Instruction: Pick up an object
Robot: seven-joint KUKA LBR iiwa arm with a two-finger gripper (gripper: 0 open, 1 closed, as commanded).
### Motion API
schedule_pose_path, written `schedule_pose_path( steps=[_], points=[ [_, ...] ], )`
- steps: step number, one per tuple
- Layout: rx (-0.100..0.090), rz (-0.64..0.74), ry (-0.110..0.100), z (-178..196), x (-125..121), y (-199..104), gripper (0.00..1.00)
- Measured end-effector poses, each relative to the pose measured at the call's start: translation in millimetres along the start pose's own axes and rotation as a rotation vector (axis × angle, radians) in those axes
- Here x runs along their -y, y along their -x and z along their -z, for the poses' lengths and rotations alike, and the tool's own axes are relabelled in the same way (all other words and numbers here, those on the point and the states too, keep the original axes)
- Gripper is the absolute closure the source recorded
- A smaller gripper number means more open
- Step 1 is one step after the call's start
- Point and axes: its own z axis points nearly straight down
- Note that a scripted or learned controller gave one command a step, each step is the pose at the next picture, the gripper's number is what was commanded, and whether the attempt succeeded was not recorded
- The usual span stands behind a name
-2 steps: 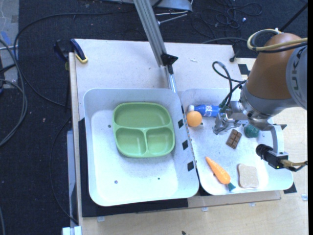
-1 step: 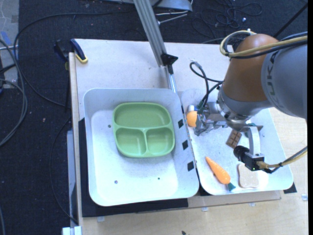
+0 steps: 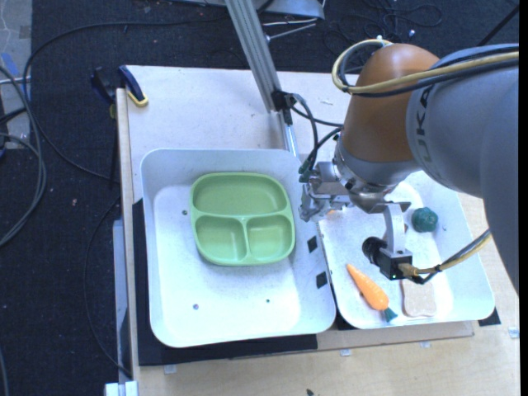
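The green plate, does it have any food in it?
Empty. The green plate shows three bare sections; the carrot lies in the other bin.

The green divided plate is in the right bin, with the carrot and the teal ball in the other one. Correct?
Not quite. The camera view shows the green divided plate in the left bin. The carrot and the teal ball are in the right bin.

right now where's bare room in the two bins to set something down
The left bin is roomiest: a bare strip runs between the green divided plate and its near rim, and a narrower one along its left wall. The right bin is crowded: the carrot, the tan slice, the teal ball and the gripper leave little room.
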Motion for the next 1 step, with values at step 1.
schedule_pose_path(
  steps=[1],
  points=[
    [0.002, -0.003, -0.001, -11.7, -11.0, -53.7, 1.00]
  ],
)
